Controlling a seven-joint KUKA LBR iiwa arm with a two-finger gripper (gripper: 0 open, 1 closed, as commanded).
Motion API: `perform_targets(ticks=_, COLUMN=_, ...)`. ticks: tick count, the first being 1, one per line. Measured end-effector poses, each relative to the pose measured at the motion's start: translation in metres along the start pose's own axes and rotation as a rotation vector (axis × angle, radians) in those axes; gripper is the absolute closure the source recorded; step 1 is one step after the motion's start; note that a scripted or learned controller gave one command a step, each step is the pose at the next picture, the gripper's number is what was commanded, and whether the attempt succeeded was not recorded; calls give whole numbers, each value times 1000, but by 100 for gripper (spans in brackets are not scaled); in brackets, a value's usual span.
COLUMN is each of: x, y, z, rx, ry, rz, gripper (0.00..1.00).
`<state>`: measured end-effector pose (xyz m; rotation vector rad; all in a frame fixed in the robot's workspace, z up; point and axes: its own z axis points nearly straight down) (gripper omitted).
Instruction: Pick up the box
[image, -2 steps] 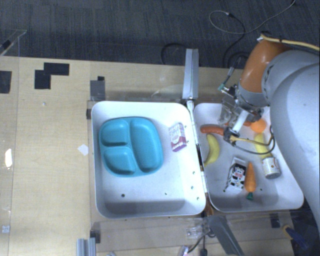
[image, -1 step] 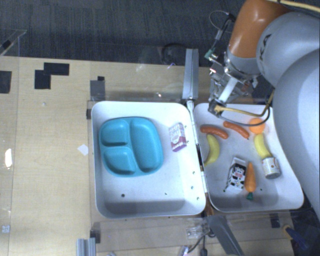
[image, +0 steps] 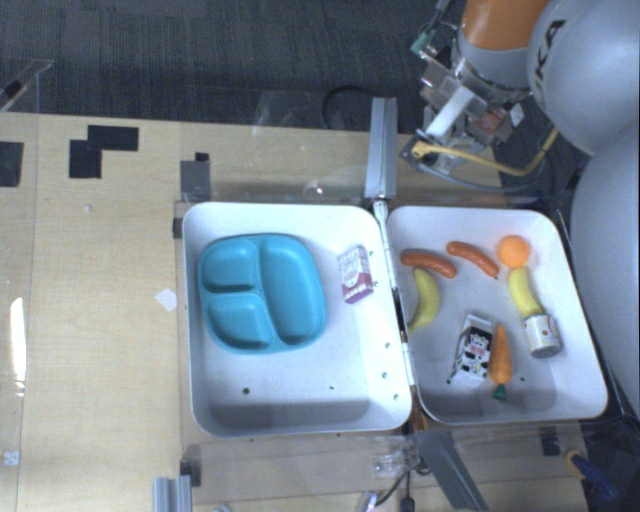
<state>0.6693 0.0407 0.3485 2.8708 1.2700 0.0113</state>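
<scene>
My claw (image: 447, 112) hangs above the tabletop (image: 90, 330) near its far edge, just beyond the far rim of the right bin (image: 580, 400). It touches nothing and holds nothing. From this angle I cannot tell how far it is open. My arm (image: 570, 60), grey with an orange band, comes in from the far right corner.

Two white bins sit side by side on the tabletop. The box (image: 355, 274), small with purple and white print, lies in the left bin (image: 290, 405) close to its right wall, towards the far side. It is well apart from my claw. Beside it, filling much of the left bin's far half, lies a blue divided plate (image: 262, 291), close to the box; I cannot tell whether they touch.

The right bin holds two sausages (image: 428, 262) near its far wall, an orange ball (image: 514, 250) beside them, two bananas (image: 426, 300), a small silver can (image: 541, 335) at the end of the right banana, a carrot (image: 499, 360), and a black and white packet (image: 473, 350) touching the carrot.
</scene>
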Motion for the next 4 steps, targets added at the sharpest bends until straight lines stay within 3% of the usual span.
perform_targets(ticks=1, x=47, y=-75, z=104, rx=5, ry=-4, rz=138, gripper=100)
perform_targets(ticks=2, x=52, y=-72, z=76, rx=4, ry=-1, rz=184, gripper=100)
perform_targets(ticks=3, x=40, y=-146, z=143, rx=6, ry=-5, rz=130, gripper=100)
perform_targets(ticks=4, x=41, y=-145, z=131, rx=6, ry=-1, rz=130, gripper=100)
